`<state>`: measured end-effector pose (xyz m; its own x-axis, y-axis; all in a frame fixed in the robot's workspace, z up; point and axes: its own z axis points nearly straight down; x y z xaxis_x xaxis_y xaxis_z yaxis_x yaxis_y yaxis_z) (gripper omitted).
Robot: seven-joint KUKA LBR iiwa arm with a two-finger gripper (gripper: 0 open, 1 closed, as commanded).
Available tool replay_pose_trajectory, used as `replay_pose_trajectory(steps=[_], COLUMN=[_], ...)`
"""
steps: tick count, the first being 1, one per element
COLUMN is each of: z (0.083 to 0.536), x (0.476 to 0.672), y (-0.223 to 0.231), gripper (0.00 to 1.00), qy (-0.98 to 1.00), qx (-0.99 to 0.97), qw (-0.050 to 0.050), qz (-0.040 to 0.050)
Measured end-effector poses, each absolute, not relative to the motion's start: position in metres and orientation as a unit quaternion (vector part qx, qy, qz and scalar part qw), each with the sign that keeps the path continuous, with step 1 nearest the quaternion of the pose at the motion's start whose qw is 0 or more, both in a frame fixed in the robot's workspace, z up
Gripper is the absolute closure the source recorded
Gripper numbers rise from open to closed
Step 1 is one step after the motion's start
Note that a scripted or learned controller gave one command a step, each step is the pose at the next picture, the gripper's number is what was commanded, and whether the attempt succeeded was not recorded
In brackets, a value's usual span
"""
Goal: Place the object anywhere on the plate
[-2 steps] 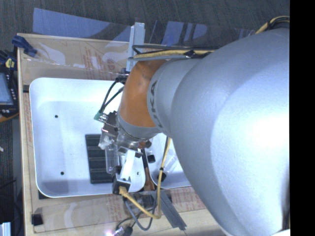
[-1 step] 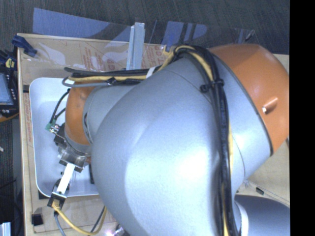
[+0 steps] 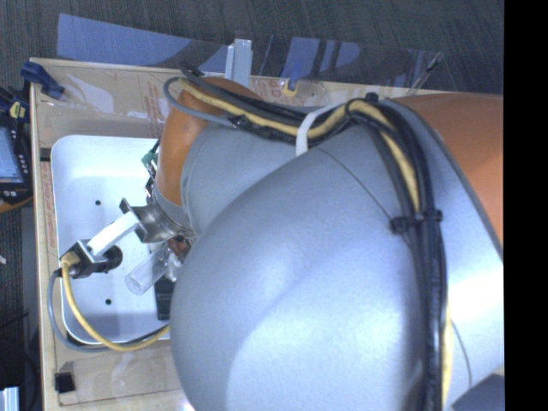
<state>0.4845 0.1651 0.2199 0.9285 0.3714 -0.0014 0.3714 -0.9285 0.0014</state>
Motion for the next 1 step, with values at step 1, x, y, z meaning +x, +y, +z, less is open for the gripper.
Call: replay_pose_trajectory(steps=[1], z=[0.2932], x=[0.4968], y=[0.2006], gripper=[1.00], qy=[0.200], qx=[0.980], qw=[0.000], qz=[0.0004])
